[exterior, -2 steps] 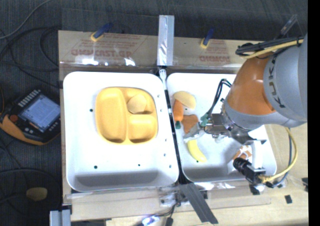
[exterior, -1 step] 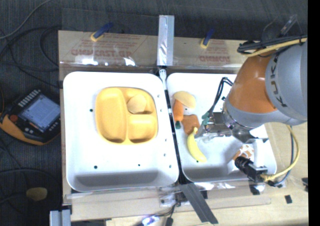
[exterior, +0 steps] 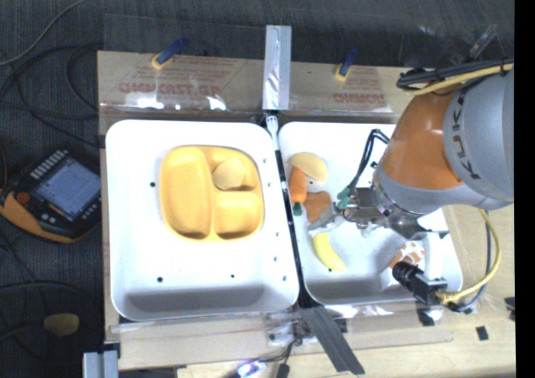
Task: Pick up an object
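Far left of the pincer (exterior: 361, 211): glossy yellow divided tray (exterior: 209, 192), a pale round bun-like piece (exterior: 227, 173) in one compartment. Nearer: orange carrot-like piece (exterior: 298, 186), then a small curved banana (exterior: 327, 252) below-left in the right bin (exterior: 368, 284) — probably light, smooth, slippery plastic; best pinched across its middle. Pincer spread impossible to tell.

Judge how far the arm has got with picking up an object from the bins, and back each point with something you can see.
Done: the arm has reached into the right bin, its gripper low beside the brown toy. In hand: nothing visibly held; whether it grips the toy cannot be told. Left: a secure grasp and a lift. The banana and orange carrot lie untouched; the yellow tray sits in the left bin.
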Motion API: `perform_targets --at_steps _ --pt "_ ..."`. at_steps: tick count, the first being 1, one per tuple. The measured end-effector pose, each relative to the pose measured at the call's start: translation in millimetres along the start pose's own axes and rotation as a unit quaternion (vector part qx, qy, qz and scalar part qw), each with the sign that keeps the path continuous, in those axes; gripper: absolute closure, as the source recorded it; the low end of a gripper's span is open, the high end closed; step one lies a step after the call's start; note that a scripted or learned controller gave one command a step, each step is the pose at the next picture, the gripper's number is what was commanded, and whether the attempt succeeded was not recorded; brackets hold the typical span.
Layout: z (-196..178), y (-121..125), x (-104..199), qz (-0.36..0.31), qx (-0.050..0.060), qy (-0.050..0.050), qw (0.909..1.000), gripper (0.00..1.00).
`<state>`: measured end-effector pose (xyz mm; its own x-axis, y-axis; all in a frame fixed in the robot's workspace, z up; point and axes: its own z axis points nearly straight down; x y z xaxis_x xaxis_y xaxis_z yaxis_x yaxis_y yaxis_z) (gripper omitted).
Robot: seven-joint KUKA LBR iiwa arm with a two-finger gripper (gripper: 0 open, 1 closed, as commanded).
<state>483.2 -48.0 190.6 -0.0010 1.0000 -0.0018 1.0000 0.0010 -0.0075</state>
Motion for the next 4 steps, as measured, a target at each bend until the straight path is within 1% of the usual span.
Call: perform_targets --at_steps 1,2,3,4 --pt "8 36 -3 -0.069 -0.002 -0.001 0.9976 0.00" --pt "87 31 -52 -0.142 -0.002 0.000 0.9898 0.00" --pt "79 31 -51 -0.142 -0.001 0.001 0.9899 1.00" --pt "100 25 -52 -0.193 -0.010 -0.002 0.9811 1.00"
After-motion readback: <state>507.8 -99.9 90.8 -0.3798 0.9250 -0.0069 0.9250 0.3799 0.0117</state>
